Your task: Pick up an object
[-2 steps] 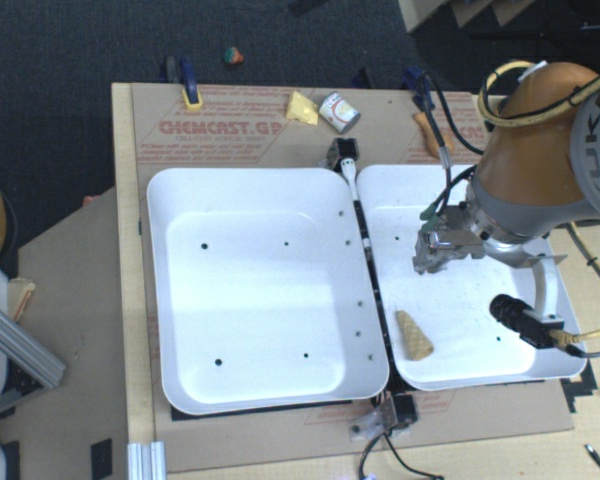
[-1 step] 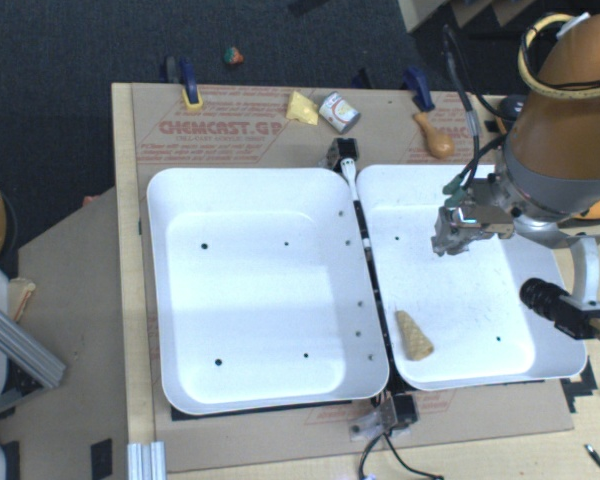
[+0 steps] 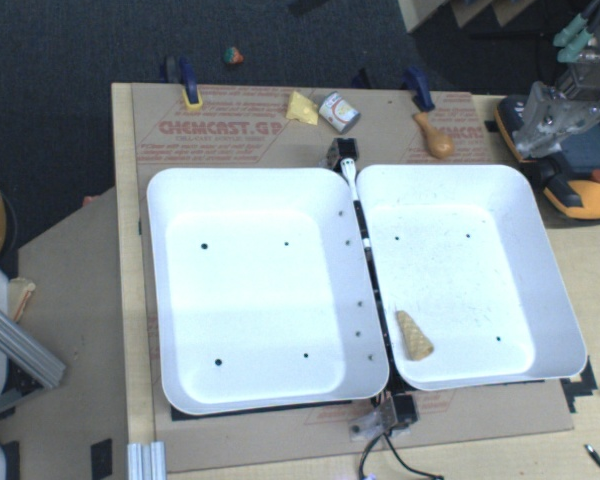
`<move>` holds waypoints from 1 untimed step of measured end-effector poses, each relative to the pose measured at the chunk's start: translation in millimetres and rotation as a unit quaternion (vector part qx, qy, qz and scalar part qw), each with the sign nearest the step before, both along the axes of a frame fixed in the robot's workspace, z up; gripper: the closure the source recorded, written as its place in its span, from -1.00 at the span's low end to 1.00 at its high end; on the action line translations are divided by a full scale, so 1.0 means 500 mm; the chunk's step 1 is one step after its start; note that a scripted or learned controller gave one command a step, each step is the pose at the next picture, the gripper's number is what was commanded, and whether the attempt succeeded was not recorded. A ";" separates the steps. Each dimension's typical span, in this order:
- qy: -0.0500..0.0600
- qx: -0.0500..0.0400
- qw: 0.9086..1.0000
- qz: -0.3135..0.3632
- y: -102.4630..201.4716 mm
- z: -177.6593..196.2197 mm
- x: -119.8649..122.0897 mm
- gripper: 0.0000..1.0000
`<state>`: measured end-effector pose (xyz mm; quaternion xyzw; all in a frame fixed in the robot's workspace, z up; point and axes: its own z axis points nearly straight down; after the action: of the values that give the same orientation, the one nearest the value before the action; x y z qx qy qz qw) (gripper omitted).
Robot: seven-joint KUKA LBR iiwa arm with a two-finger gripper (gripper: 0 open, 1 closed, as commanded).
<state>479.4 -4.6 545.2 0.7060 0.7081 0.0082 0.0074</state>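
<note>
Nearest the camera, a tan cone [image 3: 413,335] lay in the right bin [image 3: 540,268], close to its near left corner. Beside it sat the left bin [image 3: 170,268]. Whether the hand was open or shut could not be told.

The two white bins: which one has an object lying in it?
The right bin: a tan cone-shaped piece lies near its lower-left corner. The left bin shows just small dark dots on its floor.
</note>
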 end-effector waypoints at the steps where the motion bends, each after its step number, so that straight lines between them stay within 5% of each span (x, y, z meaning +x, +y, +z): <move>1: 0.016 -0.001 1.000 0.003 0.189 -0.174 0.063 1.00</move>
<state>511.2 89.6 458.1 0.7037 0.7104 -0.0038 -0.0038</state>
